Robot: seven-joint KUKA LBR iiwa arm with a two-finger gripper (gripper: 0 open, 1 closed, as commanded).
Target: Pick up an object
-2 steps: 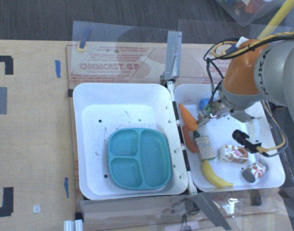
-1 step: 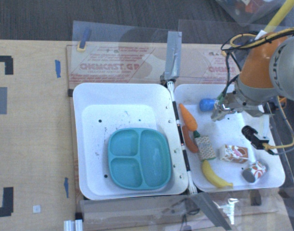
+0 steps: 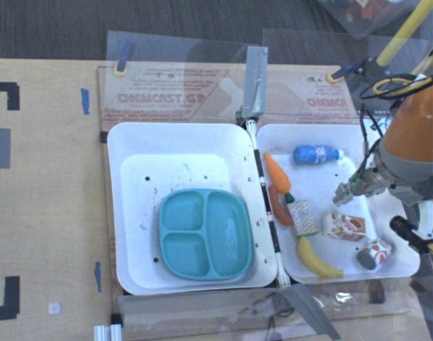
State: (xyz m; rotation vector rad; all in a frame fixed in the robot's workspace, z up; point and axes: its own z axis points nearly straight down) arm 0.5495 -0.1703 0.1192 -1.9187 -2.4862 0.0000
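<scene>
We see the wooden worktop (image 3: 46, 190) running off the left and bottom edges, carrying two shallow white bins side by side. The left bin (image 3: 131, 148) holds a teal divided plate (image 3: 204, 234) low and right of its middle, with bare floor above and to the left of it. The right bin (image 3: 312, 180) is cut into on its right side by the arm (image 3: 414, 137), whose grey and orange body runs off the frame edge and hides the bin's right rim there.

The gripper (image 3: 344, 193) sits over the middle right of the right bin, small and blurred; we cannot tell how far it is parted, and we make out nothing held in it. Open floor lies between it and the blue bottle (image 3: 316, 154), which lies on its side near the back wall, long axis left to right, cap end pointing right.

Along the left wall an orange carrot (image 3: 277, 175) slants from upper left to lower right, with a reddish sausage-like piece (image 3: 280, 206) just below it, close to the rim. A yellow banana (image 3: 314, 258) curves toward the front wall. A patterned packet (image 3: 302, 218) lies between these. A white and red carton (image 3: 344, 226) sits just below the gripper. A small can (image 3: 375, 253), hard to read, rests in the front right corner.
</scene>
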